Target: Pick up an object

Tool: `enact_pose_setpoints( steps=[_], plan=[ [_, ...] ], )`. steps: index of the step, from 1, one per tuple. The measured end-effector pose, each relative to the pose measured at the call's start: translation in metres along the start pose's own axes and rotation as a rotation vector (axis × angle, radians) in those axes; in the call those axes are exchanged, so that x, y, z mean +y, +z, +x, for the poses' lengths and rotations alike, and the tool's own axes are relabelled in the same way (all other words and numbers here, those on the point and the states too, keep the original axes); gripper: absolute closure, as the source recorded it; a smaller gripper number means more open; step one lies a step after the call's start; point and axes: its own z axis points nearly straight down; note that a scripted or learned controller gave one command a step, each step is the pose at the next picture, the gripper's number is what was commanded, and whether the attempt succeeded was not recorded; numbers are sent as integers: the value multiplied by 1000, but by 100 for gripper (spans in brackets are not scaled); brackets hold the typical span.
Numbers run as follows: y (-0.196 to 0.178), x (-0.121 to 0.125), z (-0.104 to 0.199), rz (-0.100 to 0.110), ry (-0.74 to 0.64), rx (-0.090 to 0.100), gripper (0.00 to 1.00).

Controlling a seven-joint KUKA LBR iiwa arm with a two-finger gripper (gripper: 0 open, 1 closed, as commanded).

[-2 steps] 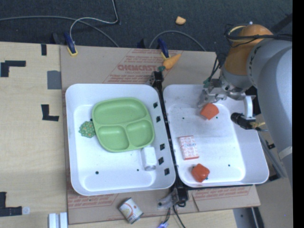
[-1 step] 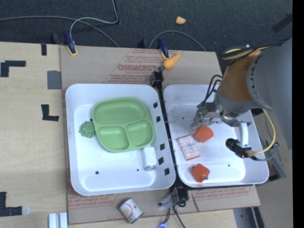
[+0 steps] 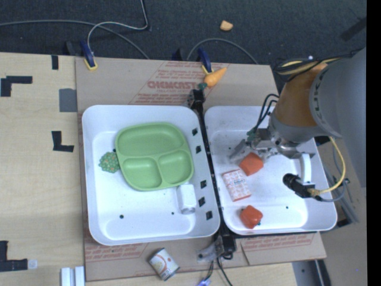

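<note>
My gripper [image 3: 253, 152] hangs low over the right bin [image 3: 315, 219], its fingers spread open. An orange-red block [image 3: 252, 164] lies on the bin floor right at the fingertips, slightly nearer the camera; nothing is clamped between the fingers. A flat red-and-white packet [image 3: 236, 185] lies just in front of the block. Close to the bin's front wall sits a red rounded toy [image 3: 251, 216].
The left bin [image 3: 95, 201] holds a green divided plate [image 3: 156, 155], a small green leafy toy [image 3: 109, 161] at the plate's left, and a white cylinder [image 3: 187, 198]. A toy carrot [image 3: 214, 76] lies behind the bins. A small can [image 3: 162, 263] lies in front of them.
</note>
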Motion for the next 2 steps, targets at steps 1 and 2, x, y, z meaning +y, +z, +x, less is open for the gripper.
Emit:
enact_pose_setpoints(
  steps=[1, 2],
  plan=[
    [13, -18, 17, -7, 1, -4, 0],
    [4, -19, 18, -5, 0, -3, 100]
  ],
)
